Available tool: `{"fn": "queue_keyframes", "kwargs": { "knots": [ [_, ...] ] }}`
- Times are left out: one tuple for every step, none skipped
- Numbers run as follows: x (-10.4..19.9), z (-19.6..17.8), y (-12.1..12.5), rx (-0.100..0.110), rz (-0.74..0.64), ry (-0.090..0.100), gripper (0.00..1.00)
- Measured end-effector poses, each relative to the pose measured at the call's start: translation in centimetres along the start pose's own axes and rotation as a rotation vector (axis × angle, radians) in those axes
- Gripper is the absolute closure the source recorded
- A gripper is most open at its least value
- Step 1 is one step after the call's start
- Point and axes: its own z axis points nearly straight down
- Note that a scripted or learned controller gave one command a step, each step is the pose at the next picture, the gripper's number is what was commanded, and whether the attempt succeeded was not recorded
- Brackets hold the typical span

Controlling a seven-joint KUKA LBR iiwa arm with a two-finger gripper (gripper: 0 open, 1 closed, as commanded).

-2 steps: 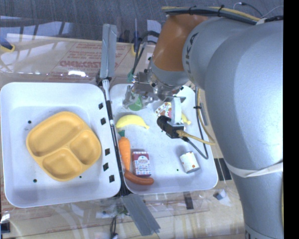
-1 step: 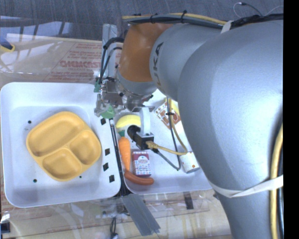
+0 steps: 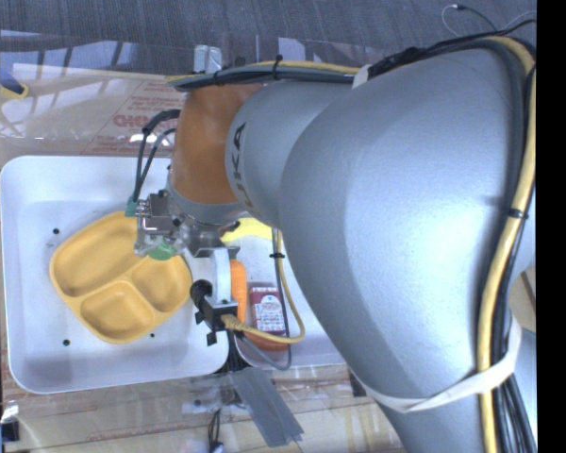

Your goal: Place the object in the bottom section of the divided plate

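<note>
**Desk:** What does it show?

**Photographer:** A grey arm reaches from the right over the left bin. Its gripper hangs above the right edge of a yellow plate. I cannot tell whether it is spread, closed or carrying anything, because the wrist hides it.

**Desk:** And the object?

**Photographer:** I can't say which one it is. An orange piece and a red packet lie just right of the plate, partly under the arm. The plate's near section looks bare.

**Desk:** So what would a clean placement take?

**Photographer:** In my judgement, the gripper should move nearer and slightly left, until it is centred over that near section. It should then descend low inside the ridge before releasing, so that nothing lands on a divider or slides into the neighbouring sections.
</note>
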Motion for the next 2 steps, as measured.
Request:
{"fn": "queue_keyframes", "kwargs": {
  "knots": [
    [5.91, -5.75, -1.5, -0.003, -0.178, 0.0, 1.0],
    [5.88, -5.76, -1.48, -0.003, -0.178, 0.0, 0.0]
  ]
}}
